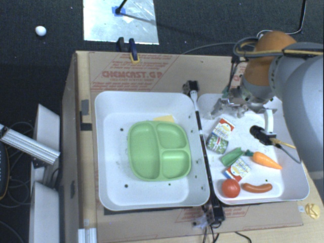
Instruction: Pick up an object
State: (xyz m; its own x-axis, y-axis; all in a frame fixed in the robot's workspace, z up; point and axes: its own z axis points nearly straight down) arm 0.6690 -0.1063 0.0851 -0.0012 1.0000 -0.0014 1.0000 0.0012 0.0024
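"The small carton (pixel 220 135), where does it sit?"

"Right of centre in the frame, in the upper left part of the right bin (pixel 292 177), close to the divider between the two bins."

"What is hard to make out?"

"The gripper (pixel 235 106) hangs just above the carton in the picture, at the bin's top edge. It is a tangle of grey metal, and I cannot tell whether it is apart or together. The arm (pixel 304 100) covers the bin's upper right corner and is cut off by the frame."

"What lies around it?"

"Below it are a green vegetable (pixel 231 156), a carrot (pixel 266 159), a smaller carton (pixel 239 168), a tomato (pixel 231 188) and a sausage (pixel 256 188). In the left bin (pixel 114 151) a green divided plate (pixel 158 151) hides most of a yellow piece (pixel 164 119)."

"And the carton itself?"

"White, lying tilted, with a green and red print whose details are too small to read."
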